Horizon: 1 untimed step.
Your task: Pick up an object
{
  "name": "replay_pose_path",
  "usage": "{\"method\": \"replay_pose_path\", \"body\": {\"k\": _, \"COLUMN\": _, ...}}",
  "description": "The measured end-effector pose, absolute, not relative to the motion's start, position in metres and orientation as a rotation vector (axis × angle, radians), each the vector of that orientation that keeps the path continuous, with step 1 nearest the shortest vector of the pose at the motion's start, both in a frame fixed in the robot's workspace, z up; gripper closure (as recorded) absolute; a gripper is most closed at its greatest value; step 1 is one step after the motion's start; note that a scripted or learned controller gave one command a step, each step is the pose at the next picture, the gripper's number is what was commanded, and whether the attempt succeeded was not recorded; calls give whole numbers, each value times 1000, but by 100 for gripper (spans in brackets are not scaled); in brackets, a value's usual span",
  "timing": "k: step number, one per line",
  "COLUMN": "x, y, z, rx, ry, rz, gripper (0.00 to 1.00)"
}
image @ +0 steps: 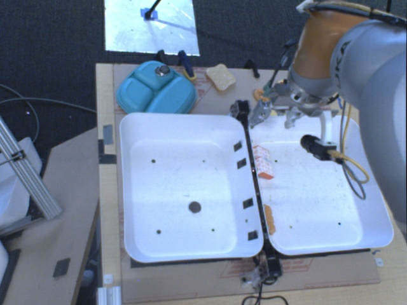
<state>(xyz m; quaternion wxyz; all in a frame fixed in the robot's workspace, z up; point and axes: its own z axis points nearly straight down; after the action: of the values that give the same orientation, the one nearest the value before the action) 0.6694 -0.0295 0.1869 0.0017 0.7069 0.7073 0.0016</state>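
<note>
Camera view: a dark disc lies in the left bin; a red-and-white packet and an orange piece lie in the right bin. The gripper hovers over that bin's far edge, its grip impossible to tell.

Left bin lies open, but for one small disc.

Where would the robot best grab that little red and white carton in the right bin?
Probably across the carton's narrow width, from straight above. It lies flat, lengthwise beside the divider, so the fingers should close across its long sides, though the divider side looks tight.
</note>
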Motion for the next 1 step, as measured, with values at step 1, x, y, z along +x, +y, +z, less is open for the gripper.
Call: {"method": "replay_pose_path", "body": {"k": 1, "x": 599, "y": -55, "z": 184, "rx": 2226, "ry": 2220, "rz": -5, "gripper": 0}}
